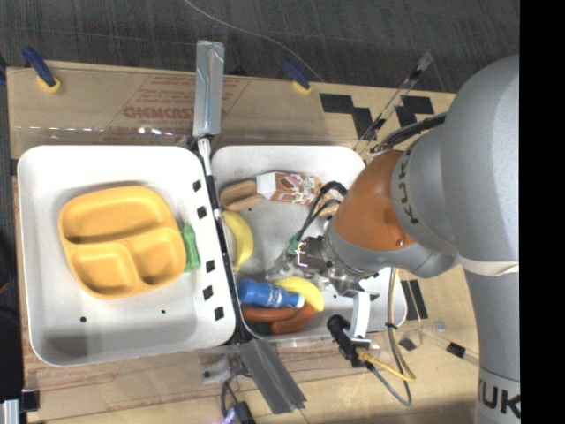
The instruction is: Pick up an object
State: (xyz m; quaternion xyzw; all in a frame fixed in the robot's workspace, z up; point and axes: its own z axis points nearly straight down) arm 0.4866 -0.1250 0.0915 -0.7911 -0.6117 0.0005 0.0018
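Observation:
My gripper (302, 256) hangs low in the right bin (265, 159), under the orange wrist band, with the arm covering most of it. Just below it lie a small yellow piece (300, 288) and a blue bottle (263, 294) on its side. A red-brown sausage (281, 320) curves along the bin's near wall. A yellow banana-like piece (237, 237) rests against the left wall. A tan bun (240, 193) and a small printed carton (288, 185) sit at the back. Nothing is visibly held.
The left bin (53, 325) holds a yellow divided tray (119, 237) with a green item (189, 246) at its right edge. A metal bar (208, 87) rises behind the divider between the bins. The arm's grey body covers the right bin's right side.

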